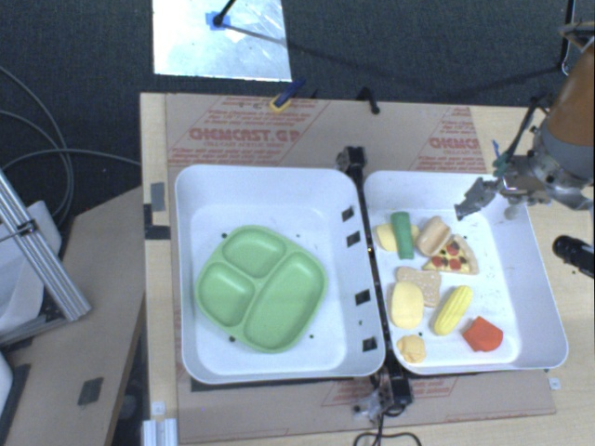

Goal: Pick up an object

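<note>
Toy food clustered in right bin (535, 249), lower right of frame; pizza slice (455, 257) nearest gripper (483, 196), likely light, rigid, slick plastic, best pinched across narrow edges; claw hovering above-right, released, grasping nothing

A bench (158, 277) carries a brown printed board (251, 128). On the board sit two white bins side by side, touching: the left bin (200, 193) and the right bin (539, 314). A yellow-and-blue clip (285, 98) lies at the board's far edge, above the left bin.
</note>
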`<state>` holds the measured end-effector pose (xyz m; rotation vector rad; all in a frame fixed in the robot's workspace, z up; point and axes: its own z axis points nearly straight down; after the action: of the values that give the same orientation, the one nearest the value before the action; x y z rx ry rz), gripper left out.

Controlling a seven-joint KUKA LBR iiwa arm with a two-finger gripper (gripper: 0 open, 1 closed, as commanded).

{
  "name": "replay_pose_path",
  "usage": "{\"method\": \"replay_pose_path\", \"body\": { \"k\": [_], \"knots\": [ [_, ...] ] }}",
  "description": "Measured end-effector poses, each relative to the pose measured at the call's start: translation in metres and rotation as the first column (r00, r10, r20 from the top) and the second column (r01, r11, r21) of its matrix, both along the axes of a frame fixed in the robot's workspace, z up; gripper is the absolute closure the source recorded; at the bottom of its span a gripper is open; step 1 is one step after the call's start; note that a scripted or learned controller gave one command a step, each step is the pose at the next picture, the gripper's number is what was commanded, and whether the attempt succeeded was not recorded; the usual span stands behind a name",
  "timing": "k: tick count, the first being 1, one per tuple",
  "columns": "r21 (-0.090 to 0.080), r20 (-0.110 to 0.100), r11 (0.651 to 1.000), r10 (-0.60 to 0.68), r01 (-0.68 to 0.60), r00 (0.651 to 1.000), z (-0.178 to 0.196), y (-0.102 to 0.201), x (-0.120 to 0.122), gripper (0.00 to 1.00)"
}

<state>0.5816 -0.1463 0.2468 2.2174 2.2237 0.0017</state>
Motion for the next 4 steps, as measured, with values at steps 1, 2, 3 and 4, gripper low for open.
{"method": "replay_pose_path", "body": {
  "k": [1, 2, 3, 4],
  "knots": [
    [0.003, -0.014, 1.0, -0.004, 0.004, 1.0, -0.145, -0.006, -0.048, 0.0],
    [-0.001, 0.006, 1.0, -0.006, 0.006, 1.0, -0.16, -0.011, -0.091, 0.0],
    [-0.001, 0.007, 1.0, -0.002, 0.002, 1.0, -0.149, -0.011, -0.089, 1.0],
    [0.001, 0.011, 1.0, 0.011, -0.011, 1.0, -0.057, 0.085, -0.042, 1.0]
  ]
}}
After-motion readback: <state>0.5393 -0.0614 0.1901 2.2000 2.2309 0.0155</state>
